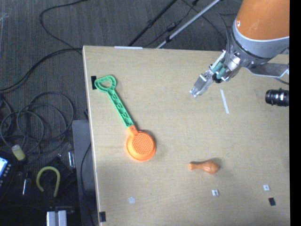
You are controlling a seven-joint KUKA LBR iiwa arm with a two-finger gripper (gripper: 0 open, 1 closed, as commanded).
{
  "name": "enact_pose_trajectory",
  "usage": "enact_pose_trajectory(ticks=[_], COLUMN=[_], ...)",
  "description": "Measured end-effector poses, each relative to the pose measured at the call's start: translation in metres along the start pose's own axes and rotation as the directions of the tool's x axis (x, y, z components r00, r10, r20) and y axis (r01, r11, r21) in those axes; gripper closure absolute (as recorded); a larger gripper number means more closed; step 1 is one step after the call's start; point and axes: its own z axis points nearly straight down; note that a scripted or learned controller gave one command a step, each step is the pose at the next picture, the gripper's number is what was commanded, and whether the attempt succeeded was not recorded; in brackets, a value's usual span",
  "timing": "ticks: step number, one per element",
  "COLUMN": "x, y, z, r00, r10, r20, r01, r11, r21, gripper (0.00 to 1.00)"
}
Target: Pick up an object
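The gripper (196, 91) hangs over bare board, its state unclear, well apart from the strainer (128, 126), which looks light, stiff plastic, best pinched across its thin green handle.

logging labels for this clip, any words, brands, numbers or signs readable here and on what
None can be read.
Small dark and pale square markers on the tan bench top: too small to read.
Green-handled orange strainer: no print visible.
Orange drumstick-shaped toy: no print visible.
Gripper and orange-banded arm: no label legible.
Device with a blue screen on the floor at left: blurred, unreadable.
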Motion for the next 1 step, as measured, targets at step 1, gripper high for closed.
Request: enact_pose_trajectory(ticks=[1], x=[0.0320], y=[-0.0247], z=[0.1295], r00=[0.979], r10=[-0.204], r20=[-0.004], r01=[0.204], r11=[0.979], r21=[0.000], gripper=[1.00])
